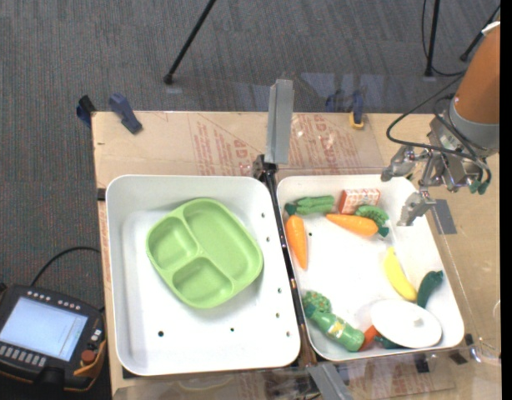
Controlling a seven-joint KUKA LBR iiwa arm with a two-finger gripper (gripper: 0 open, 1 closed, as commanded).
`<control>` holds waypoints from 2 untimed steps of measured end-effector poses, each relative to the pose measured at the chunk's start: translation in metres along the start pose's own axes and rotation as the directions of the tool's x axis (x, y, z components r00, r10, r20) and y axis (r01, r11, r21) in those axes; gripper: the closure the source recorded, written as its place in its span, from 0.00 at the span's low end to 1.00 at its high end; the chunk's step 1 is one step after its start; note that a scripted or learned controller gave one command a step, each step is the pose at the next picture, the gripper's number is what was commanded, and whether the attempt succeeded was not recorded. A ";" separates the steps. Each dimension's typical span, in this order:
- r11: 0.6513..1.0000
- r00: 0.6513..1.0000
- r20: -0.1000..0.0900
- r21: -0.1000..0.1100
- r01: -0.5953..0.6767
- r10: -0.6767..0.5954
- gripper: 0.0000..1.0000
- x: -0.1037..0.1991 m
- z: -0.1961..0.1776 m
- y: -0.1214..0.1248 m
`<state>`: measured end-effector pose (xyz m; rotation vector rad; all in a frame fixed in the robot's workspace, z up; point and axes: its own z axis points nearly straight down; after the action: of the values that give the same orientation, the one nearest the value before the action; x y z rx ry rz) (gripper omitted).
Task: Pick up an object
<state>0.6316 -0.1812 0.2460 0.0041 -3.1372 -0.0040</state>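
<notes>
A grey carpeted floor with tripod legs lies behind a plywood tabletop (198,144) that carries two shallow white bins side by side. The right bin (453,290) holds every candidate for picking: an orange carrot (297,242) lying along its left wall, a second carrot (353,223) near the back, a small red-and-white box (358,198) just behind that one, a green vegetable (310,206) in the back left corner, a yellow banana (399,275) toward the right, a dark green piece (429,287) just beside it, a green bottle (332,321) at the front, and a white plate (406,323) in the front right corner.

The gripper (424,200) hangs over the back right corner of that bin, its fingers spread apart and nothing between them. No object sits directly below it; the nearest are the second carrot and the banana.

A good pick probably means choosing something that lies alone. The banana looks favourable: bare bin floor shows on its left side, so the fingers could straddle its narrow width. The second carrot is crowded by the box and a leafy green bit at its tip, which may block one finger. The bin's right wall is close and could catch the gripper on descent.

The left bin (122,307) holds a light green divided plate (204,252). A handheld control pendant (43,332) rests on the floor at lower left.
</notes>
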 end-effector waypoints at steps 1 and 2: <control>0.998 0.998 -0.011 -0.004 0.070 -0.070 0.00 -0.012 0.100 0.003; 1.000 1.000 -0.002 -0.002 0.018 -0.018 0.00 -0.012 0.163 0.004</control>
<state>0.6429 -0.1767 0.0825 0.0318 -3.1352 -0.0065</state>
